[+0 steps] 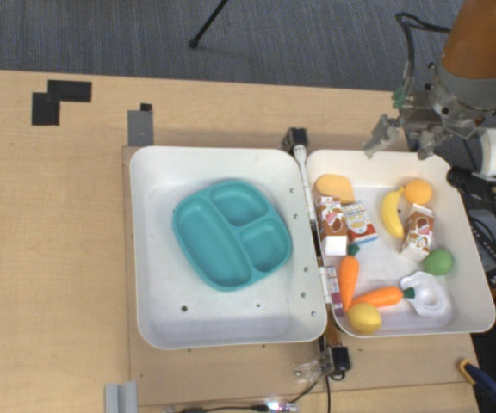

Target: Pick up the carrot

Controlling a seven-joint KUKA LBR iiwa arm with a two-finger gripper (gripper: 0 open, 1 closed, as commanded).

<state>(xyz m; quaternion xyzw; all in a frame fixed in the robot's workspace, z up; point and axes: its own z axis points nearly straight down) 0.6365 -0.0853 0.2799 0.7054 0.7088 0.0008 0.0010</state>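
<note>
Grey carpet beyond a pale wooden bench (pixel 50 231), two shallow white bins side by side on it. Left bin (pixel 158 317) bearing a teal divided plate (pixel 231 233) at its centre. Right bin (pixel 476 312) crowded with toy food: two carrots toward six o'clock, one upright carrot (pixel 348 276) just beside the dividing wall, the other carrot (pixel 377 297) lying flat with its green top at three o'clock, touching a yellow lemon (pixel 364 318) below. Nearby, a banana (pixel 392 214), an orange (pixel 418 191), a green lime (pixel 438 261), small cartons (pixel 345 219) and a white holder (pixel 427 298). Gripper (pixel 400 136) hanging over the bin's rim at twelve o'clock, fingers spread apart and holding nothing, well apart from both carrots. Probably parked high so as to keep the bin contents unobstructed before a descent. Judged as an approach barely begun: travel toward six o'clock needed, then a drop onto a carrot, with tight neighbours likely to crowd the grasp
</note>
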